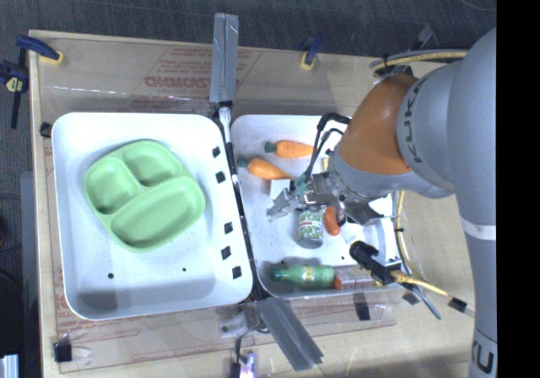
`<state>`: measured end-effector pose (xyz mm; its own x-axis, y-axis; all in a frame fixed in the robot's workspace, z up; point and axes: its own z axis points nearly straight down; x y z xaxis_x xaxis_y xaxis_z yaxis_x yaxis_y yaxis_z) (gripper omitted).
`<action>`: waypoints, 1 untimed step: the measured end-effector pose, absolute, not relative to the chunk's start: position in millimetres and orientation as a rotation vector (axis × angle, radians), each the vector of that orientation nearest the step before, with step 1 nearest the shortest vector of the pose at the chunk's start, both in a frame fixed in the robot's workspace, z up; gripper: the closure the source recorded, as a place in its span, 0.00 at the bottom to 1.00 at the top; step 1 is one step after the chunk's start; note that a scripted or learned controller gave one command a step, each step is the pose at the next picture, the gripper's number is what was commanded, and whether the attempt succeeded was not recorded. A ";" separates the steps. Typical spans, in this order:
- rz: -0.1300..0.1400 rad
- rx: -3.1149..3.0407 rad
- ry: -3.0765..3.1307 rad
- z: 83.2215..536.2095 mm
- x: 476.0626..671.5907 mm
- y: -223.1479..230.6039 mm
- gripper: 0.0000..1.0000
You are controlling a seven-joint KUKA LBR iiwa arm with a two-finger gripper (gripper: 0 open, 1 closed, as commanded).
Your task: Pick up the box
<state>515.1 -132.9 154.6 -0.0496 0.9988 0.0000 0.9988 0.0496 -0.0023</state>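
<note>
Camera view, contents as seen from above.

1. Bench [354, 72]: a pale wooden top on which two white bins are set side by side. A blue clamp [38, 48] is seen at its far left corner, and a second clamp [312, 51] on the far edge.
2. Left bin [63, 199]: one green divided plate [143, 191] is held, lying flat towards the far left of the bin floor.
3. Right bin [278, 121]: several loose items are held.
   - Carrot [291, 148], near the far wall, lying crosswise.
   - Second carrot [268, 170], just beside the first and nearer the wall shared with the left bin.
   - Green bottle [305, 275], laid on its side along the near wall.
   - Small jar [310, 229], standing about mid-bin, with a green patch on its side.
   - Small orange-red piece [332, 220], just beside the jar on its right; its kind cannot be told.
4. Arm [396, 136]: grey with an orange band, brought in from the right over the right bin, much of whose right half is covered by it.
5. Gripper [291, 199]: placed over the middle of the right bin, just above and left of the jar. Whether the claw is apart or together cannot be told, and nothing is seen to be clamped in it.
6. Box: its place cannot be told.
</note>
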 end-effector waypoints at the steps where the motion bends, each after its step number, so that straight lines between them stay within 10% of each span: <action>1: 0.006 -2.280 -2.188 94.2 483.8 -111.1 0.00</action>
